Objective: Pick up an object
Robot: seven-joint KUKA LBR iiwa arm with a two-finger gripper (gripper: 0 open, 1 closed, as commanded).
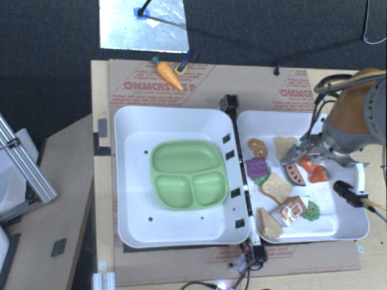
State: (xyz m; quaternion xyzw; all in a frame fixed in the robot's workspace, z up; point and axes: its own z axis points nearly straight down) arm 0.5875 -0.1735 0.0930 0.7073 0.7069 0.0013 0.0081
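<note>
Gripper (294, 156) sits low in the right bin (347, 231), tips down among the toy food. Can't tell from this angle whether the tips are apart or together; nothing visibly clamped between them.

Key relation: watermelon slice (294, 174) lies just below the tips, toward 6 o'clock, touching or nearly so. Its long axis runs roughly 11-to-5 o'clock. Judgement: this is the likeliest target; a grab would want the closing direction across that axis, i.e. squeezing along 2-to-8.

Orange-red piece (316, 170) sits at 4 o'clock from the tips, just beside the slice, partly under the wrist. Pale cracker (284, 145) at 10 o'clock, close. Pretzel (257, 145) further out at 9–10 o'clock. Purple grapes (258, 168) at 8 o'clock, toast slice (277, 188) at 7 o'clock. Further down: small carton (292, 210), green broccoli (311, 210), another bread piece (268, 225).

Risk, as a guess: neighbours are crowded, so a descent could nudge the red piece instead.

Well apart: left bin (130, 162) holds a green divided tray (188, 174); a carrot (170, 75) lies on the bench at 11 o'clock, outside both bins.
</note>
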